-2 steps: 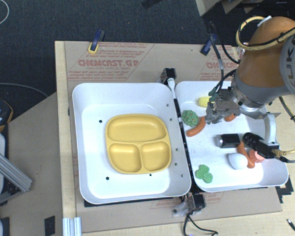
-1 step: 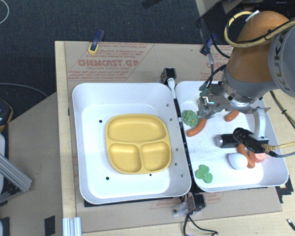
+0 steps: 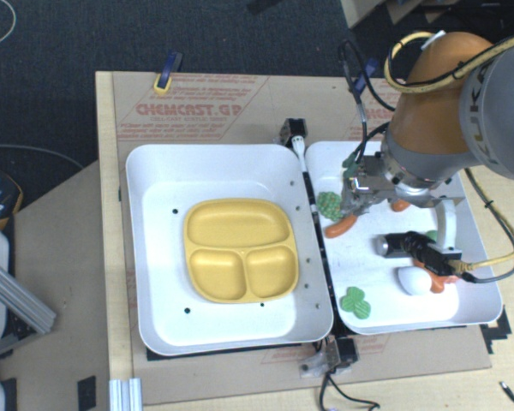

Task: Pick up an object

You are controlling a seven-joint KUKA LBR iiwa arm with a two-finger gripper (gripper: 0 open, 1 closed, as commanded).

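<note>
My gripper (image 3: 358,193) hangs low over the far left part of the right bin (image 3: 385,315), under the grey arm with its orange band. Just below it an orange carrot-like piece (image 3: 341,225) lies at a slant near the bin's left wall. A green leafy piece (image 3: 328,203) sits right beside the gripper on its left, touching or nearly touching it. Whether anything is between the fingers is hidden by the wrist.
A second green piece (image 3: 355,302) lies at the front of the right bin. A white egg-shaped thing (image 3: 414,279) with a small orange piece (image 3: 438,283) beside it rests at the right. The left bin (image 3: 154,229) holds a yellow divided plate (image 3: 240,248).
</note>
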